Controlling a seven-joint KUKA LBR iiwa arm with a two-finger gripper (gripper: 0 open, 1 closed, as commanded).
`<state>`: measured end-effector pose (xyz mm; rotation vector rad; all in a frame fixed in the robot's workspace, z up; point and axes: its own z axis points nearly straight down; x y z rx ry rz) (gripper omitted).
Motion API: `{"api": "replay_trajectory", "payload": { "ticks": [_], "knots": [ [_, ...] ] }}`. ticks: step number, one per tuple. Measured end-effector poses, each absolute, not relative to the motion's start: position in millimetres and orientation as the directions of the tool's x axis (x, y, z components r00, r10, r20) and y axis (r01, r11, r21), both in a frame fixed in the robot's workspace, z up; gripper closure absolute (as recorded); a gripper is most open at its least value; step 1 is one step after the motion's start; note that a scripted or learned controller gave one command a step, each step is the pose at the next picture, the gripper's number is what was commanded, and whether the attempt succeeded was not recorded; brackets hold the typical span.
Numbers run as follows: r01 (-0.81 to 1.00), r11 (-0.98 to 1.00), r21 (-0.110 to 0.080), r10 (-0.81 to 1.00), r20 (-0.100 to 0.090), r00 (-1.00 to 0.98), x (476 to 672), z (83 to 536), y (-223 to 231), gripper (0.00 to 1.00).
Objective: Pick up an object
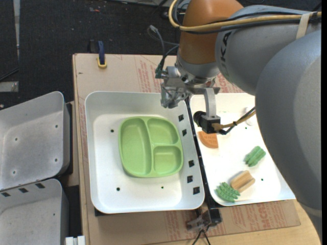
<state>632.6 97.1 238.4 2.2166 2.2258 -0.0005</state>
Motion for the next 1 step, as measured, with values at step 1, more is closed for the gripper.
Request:
{"api": "replay_trajectory", "payload": {
  "ticks": [1],
  "knots": [
    [1.0,0.003,-0.001,1.0,0.0,-0.003,632.4,238.5,96.3,0.0]
  ]
}}
